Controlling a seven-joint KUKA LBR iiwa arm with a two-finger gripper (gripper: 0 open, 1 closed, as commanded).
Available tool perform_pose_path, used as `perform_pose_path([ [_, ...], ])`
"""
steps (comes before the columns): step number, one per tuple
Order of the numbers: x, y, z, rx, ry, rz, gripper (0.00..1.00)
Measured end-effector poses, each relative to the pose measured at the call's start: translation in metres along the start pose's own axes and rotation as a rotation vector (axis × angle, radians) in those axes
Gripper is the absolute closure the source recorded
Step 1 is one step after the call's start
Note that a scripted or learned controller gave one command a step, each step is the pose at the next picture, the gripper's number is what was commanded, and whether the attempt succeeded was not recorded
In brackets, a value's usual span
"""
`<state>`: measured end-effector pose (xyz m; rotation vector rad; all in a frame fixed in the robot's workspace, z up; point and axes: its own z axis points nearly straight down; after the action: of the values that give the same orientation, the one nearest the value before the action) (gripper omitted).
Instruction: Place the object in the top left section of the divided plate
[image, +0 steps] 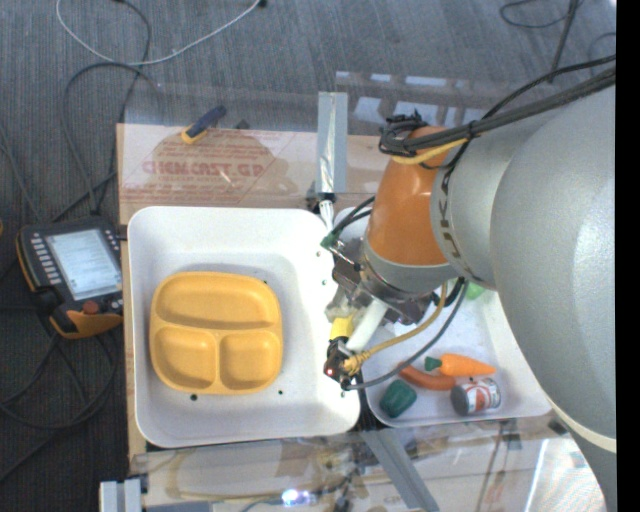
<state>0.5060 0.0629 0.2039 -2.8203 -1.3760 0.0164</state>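
Though parked mid-frame at the left bin (200, 225) edge, cannot tell gripper (350, 310) released or clenched. Left of centre, yellow divided plate (215, 330); lower right, carrot (466, 365).

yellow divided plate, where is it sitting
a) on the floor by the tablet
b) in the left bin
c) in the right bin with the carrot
b: the yellow divided plate lies flat in the left bin, while the carrot and the can lie in the right bin.
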Motion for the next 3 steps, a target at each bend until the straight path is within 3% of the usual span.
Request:
perform_pose_path([
  [1,0.044,-0.054,0.002,-0.002,0.000,0.217,1.00],
  [3,0.048,-0.069,0.005,-0.004,-0.002,0.100,1.00],
])
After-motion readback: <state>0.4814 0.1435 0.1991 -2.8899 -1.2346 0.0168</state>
